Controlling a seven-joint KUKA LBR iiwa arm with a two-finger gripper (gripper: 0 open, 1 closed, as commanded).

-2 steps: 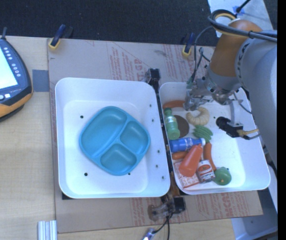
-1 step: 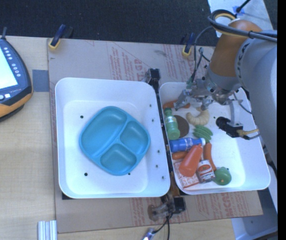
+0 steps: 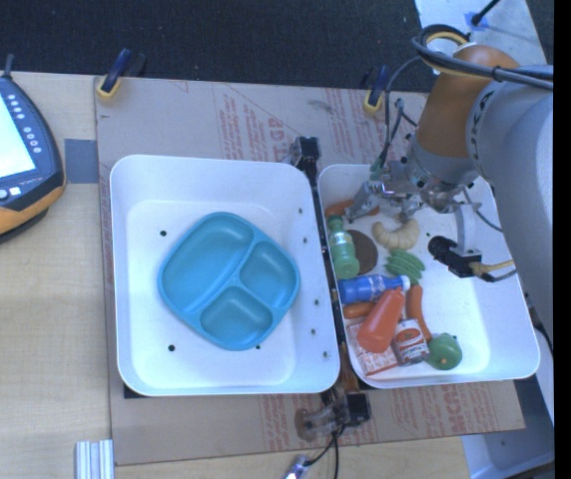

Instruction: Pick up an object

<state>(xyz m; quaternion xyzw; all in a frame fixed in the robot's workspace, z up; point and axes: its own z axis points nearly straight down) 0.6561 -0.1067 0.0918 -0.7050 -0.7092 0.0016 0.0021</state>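
Camera view, fixed overhead at a slant; we log from the bottom edge of the frame upward.

Bottom centre: a small clamp with cabling (image 3: 330, 422) sits at the near junction of the bins. Just above it, the right bin (image 3: 510, 352) holds a cluster of toy food along its left side. Nearest to us: a green pepper-like piece (image 3: 445, 351), a red ketchup bottle (image 3: 382, 320) lying tilted, and a small red-labelled jar (image 3: 409, 342) touching it. Above those, a blue-and-white bottle (image 3: 369, 288) lies on its side; a green leafy item (image 3: 404, 264) sits just right of it. Further up: a green bottle (image 3: 343, 250), a dark brown disc (image 3: 363, 251) beside it, and a pale cashew-shaped piece (image 3: 396, 234).

The left bin (image 3: 131, 267) carries a blue divided plate (image 3: 229, 279) near its centre.

The gripper (image 3: 402, 196) hangs over the upper part of the right bin, just above the pale piece. We cannot tell how it is set; nothing is visibly held. A black cable connector (image 3: 455, 256) dangles to the right. The arm (image 3: 510, 118) fills the upper right, orange band (image 3: 455, 98) above the wrist.

Left edge, upper part: a teach pendant (image 3: 6, 158) on the bench. Two clips (image 3: 114, 76) hold the board's far edge.
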